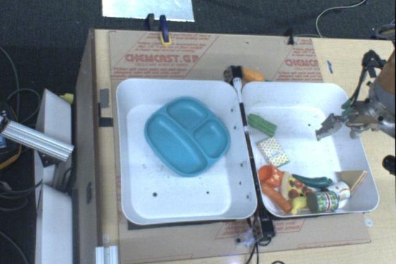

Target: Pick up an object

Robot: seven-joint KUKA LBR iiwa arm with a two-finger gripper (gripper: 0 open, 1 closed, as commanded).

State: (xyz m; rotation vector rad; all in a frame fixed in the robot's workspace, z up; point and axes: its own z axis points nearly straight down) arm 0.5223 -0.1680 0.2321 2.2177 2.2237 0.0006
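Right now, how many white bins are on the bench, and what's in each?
2. The left bin holds a blue divided plate. The right bin holds a pile of small toy items near its front edge; some may be hidden in the pile.

Grey metal claw (329, 127), black cabling

The arm (380, 105) is cut off by the right edge behind its gripper (326, 127); whether the fingers are parted is too small to tell; below the gripper, piled toys (303, 190) overlap, partly hiding one another.
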